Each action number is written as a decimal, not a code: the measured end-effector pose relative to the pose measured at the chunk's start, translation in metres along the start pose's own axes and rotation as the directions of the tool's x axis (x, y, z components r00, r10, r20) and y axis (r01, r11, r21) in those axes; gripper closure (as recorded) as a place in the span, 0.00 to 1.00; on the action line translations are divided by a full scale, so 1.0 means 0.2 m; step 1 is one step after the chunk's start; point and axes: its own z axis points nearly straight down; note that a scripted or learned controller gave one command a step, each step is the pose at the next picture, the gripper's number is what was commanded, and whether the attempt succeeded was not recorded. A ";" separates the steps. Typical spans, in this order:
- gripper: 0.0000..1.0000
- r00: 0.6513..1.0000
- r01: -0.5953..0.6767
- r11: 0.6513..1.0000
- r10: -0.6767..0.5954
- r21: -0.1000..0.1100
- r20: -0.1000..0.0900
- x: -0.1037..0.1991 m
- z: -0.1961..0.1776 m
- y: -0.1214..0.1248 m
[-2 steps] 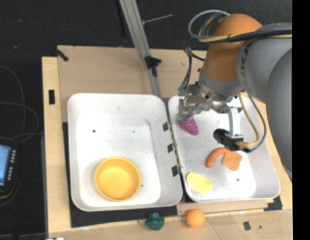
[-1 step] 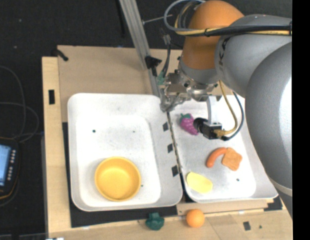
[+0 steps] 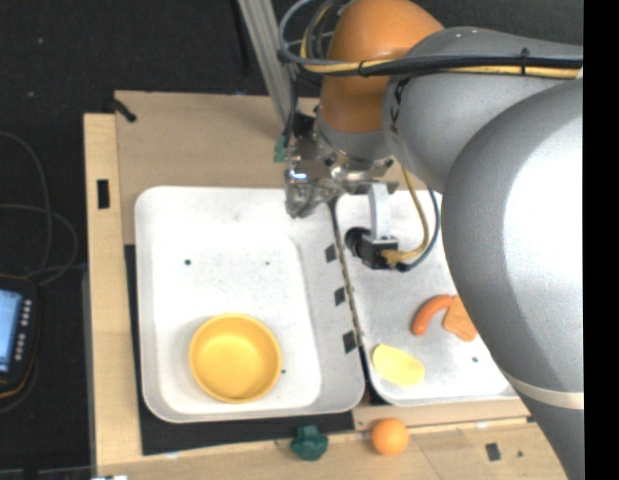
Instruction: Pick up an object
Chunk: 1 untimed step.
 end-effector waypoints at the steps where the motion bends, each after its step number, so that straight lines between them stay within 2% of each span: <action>1: 0.00 1.000 -0.002 1.000 0.002 0.001 0.002 -0.02 0.00 0.00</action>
